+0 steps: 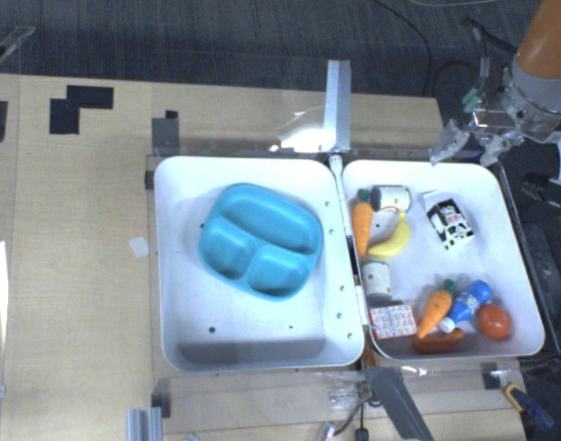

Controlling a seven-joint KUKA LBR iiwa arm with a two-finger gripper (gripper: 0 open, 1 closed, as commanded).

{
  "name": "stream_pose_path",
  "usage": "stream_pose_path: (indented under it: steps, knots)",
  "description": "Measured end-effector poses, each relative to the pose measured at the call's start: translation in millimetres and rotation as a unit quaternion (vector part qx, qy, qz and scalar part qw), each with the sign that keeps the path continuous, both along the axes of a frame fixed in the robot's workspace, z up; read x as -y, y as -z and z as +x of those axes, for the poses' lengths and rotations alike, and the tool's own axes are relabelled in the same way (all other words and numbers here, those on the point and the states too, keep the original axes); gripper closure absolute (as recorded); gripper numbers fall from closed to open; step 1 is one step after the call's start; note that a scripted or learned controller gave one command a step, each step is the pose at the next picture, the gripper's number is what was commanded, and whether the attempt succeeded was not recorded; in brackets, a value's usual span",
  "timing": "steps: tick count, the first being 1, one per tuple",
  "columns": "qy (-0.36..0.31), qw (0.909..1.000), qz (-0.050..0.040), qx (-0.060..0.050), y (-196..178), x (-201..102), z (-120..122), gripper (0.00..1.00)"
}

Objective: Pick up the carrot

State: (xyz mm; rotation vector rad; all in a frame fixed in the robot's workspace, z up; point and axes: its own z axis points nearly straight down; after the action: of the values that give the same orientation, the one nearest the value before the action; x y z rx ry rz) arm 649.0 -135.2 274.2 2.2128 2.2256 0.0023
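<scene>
So nothing's lifted yet: the gripper (468, 147) hangs open and empty above the right bin's (514, 211) far edge, carrot (362, 228) untouched

The grey arm (546, 58) reaches in from the right, jaws spread open.

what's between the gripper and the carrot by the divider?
Camera view: the gripper hangs over the right bin's far rim; between it and the carrot lie bare bin floor and a small can.
</scene>
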Motion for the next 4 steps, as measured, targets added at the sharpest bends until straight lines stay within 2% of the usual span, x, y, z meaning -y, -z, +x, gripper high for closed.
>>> stream_pose_path:
  steps: [1, 2, 3, 4]
  knots:
    - [-0.007, 1.0, 0.0004, 0.0, 85.2, -35.3, -46.5, 0.0]
    - [0.144, 0.9896, 0.001, -0.001, 173.2, -32.1, -121.9, 0.0]
    - [0.287, 0.9579, 0.0014, 0.006, 184.8, 41.2, -157.7, 0.0]
    - [0.285, 0.9583, 0.0026, 0.01, 173.0, 39.1, -153.8, 1.0]
